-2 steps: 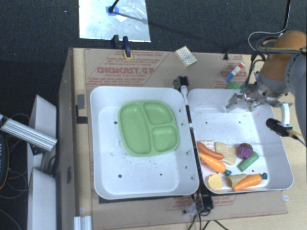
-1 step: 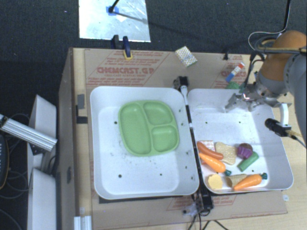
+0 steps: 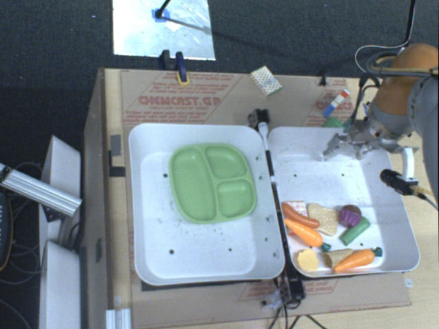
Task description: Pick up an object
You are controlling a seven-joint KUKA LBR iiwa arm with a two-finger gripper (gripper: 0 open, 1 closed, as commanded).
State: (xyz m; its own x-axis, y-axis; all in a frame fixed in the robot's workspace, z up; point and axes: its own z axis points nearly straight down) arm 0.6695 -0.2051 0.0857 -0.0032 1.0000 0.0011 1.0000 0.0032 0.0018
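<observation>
End effector (image 3: pixel 348 144) at 12 o'clock of right bin (image 3: pixel 310 149) — finger state cannot be told | toy food (image 3: pixel 329 238) clustered at 6 o'clock, well apart | risk: pieces touch — descent may nudge neighbours, grasp closing on nothing.

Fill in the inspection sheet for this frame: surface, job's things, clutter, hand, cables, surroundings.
Surface: two white bins, left bin and right bin, on a printed board.
Job's things: toy food pile in the right bin's near corner, including a carrot and purple piece.
Clutter: green divided plate in the left bin.
Hand: hand over the right bin's far edge, apart from the food.
Cables: cable above the arm.
Surroundings: dark floor, shiny sheet.
</observation>
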